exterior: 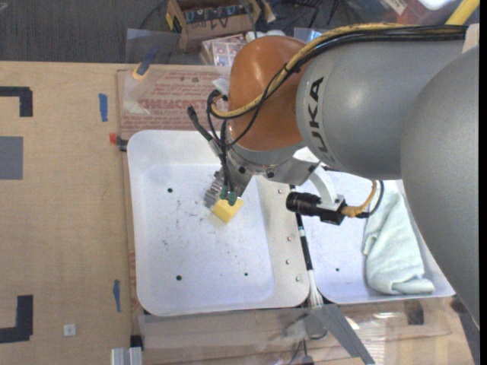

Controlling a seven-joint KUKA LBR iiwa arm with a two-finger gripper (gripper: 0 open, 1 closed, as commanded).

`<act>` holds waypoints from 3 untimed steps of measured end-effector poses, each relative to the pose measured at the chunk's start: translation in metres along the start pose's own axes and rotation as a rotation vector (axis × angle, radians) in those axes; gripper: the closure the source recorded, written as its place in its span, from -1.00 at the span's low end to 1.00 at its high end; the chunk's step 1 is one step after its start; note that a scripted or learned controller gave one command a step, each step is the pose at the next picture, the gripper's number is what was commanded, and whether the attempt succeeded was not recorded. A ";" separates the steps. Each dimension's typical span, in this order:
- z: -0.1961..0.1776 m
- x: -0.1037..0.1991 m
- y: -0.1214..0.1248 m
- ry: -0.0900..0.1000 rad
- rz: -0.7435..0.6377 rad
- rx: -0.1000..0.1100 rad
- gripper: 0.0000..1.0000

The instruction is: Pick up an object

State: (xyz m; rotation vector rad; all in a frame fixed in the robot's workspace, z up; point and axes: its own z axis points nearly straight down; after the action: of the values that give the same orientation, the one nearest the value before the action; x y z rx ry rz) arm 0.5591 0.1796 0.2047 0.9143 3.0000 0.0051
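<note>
From the overhead camera I see the arm (365, 90) reaching in from three o'clock, its orange band hanging over the seam between the two bins. The gripper (221, 192) is low in the left bin (152, 280), right at the yellow block (226, 210), which lies a little toward one o'clock of that bin's middle. A green bit sits on the block's top edge, touching the tool tip. I cannot tell how the tool is set; the wrist hides too much of it, and I would not claim a hold. In the right bin (335, 284), a pale cloth (392, 249) is bunched toward four o'clock, well apart from the block.

My worry is a skewed grasp: the block lies turned relative to the bin walls, so contact on a corner could twist it out or push it toward seven o'clock. A lift from here could also come up empty if the tip only rests on top.
</note>
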 end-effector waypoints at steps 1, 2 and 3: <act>-0.085 0.017 -0.061 -0.001 -0.125 0.000 1.00; 0.089 0.027 -0.058 0.004 0.046 0.004 1.00; -0.010 -0.034 -0.008 -0.002 -0.241 -0.001 1.00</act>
State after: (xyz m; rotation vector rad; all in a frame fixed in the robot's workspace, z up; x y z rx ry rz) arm 0.5825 0.1544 0.2144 0.5466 3.0860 0.0047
